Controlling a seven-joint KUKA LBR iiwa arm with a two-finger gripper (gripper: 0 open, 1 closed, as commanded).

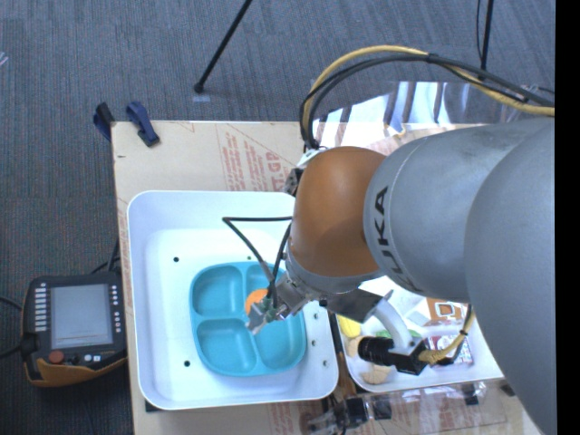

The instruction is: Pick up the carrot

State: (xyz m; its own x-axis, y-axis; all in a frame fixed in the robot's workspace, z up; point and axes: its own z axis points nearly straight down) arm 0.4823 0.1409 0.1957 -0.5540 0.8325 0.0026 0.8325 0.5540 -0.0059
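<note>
Presently, gripper (261, 316) over blue tray (217, 352), touching carrot (256, 298), finger state indeterminate, arm (435, 216) lettered "KA".

The large grey cylindrical robot arm (471, 216) carries dark raised letters, of which "KA" can be read, running sideways next to its orange band. The brown cardboard sheet (245, 152) lying on the surface under the white bins bears red printed lettering and line marks, seen rotated and too small to read. The black handheld control pendant (74, 329) on the floor to the left has a grey screen whose content cannot be read, and the colourful printed packaging (446, 314) in the right-hand bin shows markings that are too blurred to make out.
</note>
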